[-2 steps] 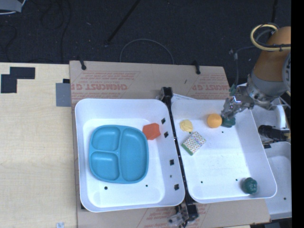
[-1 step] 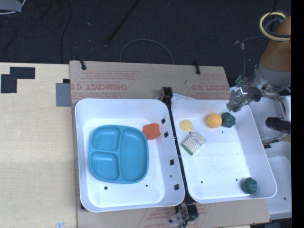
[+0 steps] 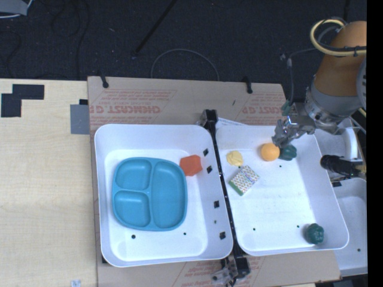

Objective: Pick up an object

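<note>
Gripper (image 3: 285,137) above right bin (image 3: 287,232), orange ball (image 3: 270,152) just beside

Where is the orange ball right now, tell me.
The orange ball lies in the right bin, near its far edge, just right of the yellow piece and beside the claw.

- Even overhead light; both white bins (image 3: 157,135) bright, no blown-out glare.
- Blue plate (image 3: 149,193) casts a soft, short shadow.
- Background above the counter (image 3: 42,178) dark, detail lost.
- Overall slightly soft focus; small objects grainy, edges blurred.
</note>
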Robot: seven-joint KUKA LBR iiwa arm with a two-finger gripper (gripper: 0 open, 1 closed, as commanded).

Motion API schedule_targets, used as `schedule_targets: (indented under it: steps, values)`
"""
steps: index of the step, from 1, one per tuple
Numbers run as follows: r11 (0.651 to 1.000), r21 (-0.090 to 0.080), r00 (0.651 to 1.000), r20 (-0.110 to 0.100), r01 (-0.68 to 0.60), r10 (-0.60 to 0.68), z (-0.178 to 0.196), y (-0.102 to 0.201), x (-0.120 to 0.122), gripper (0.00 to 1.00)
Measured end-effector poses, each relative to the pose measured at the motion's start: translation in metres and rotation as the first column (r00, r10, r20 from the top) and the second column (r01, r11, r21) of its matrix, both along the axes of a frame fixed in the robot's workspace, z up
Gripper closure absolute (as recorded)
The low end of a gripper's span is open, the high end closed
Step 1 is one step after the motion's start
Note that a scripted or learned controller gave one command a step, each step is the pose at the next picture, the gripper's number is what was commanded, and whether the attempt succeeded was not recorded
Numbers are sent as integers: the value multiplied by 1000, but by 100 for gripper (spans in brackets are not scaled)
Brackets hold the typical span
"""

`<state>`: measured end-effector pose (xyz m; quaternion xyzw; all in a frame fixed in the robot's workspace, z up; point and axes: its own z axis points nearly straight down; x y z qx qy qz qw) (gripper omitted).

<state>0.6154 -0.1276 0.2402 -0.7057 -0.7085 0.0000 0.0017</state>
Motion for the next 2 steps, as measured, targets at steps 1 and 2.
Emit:
schedule_targets:
  steps: [1,2]
  values:
    - [1000,1,1000,-1,0,0,7,45,-19,100]
    - [1000,0,1000,-3,1,-1,-1,95,-30,100]
